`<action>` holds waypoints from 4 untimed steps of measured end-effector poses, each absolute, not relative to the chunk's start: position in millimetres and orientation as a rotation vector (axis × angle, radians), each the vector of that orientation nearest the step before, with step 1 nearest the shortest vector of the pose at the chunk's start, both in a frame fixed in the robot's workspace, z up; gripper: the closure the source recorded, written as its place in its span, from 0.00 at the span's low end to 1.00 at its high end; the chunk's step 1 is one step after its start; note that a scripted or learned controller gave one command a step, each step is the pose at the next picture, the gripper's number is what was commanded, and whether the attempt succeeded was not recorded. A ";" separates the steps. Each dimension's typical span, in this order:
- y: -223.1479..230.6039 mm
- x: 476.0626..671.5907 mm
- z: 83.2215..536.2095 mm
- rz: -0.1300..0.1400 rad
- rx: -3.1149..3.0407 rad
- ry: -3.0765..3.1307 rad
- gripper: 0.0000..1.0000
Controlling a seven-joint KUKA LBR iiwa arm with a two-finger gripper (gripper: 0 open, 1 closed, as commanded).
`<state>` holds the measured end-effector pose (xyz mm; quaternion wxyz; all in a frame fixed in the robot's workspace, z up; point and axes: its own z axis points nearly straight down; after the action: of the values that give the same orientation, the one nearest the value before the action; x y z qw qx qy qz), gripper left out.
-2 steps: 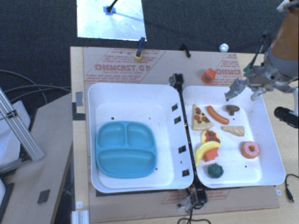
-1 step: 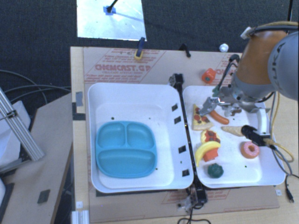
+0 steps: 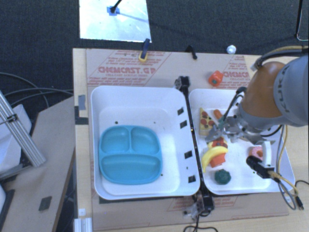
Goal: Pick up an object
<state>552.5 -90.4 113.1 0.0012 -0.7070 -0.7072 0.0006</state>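
Robotics lab: bench (image 3: 120,64), white bins (image 3: 140,98), cables (image 3: 29,88)

Read on the brown protective sheet (image 3: 126,70) over the surface: "CHEMCAST GP" in red capitals, left of centre behind the bins; repeated partly at right near the arm, with smaller red lines beneath too small to make out

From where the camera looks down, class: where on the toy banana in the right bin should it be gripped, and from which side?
Grip the banana across its narrow middle, coming straight down from above. It lies flat on the right bin floor as a slim curved body, so its width is shortest there. A red toy and a green toy crowd it, which makes sideways approaches awkward.
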 end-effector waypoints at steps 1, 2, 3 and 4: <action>-20.5 545.0 188.2 -0.009 -2.213 -2.234 0.00; -87.6 521.4 93.3 -0.001 -2.222 -2.221 0.00; -86.1 522.5 105.5 -0.003 -2.221 -2.224 1.00; -14.2 535.5 188.7 -0.011 -2.214 -2.236 1.00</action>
<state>535.5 -14.2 188.7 -0.0026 -0.7035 -0.7107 -0.0035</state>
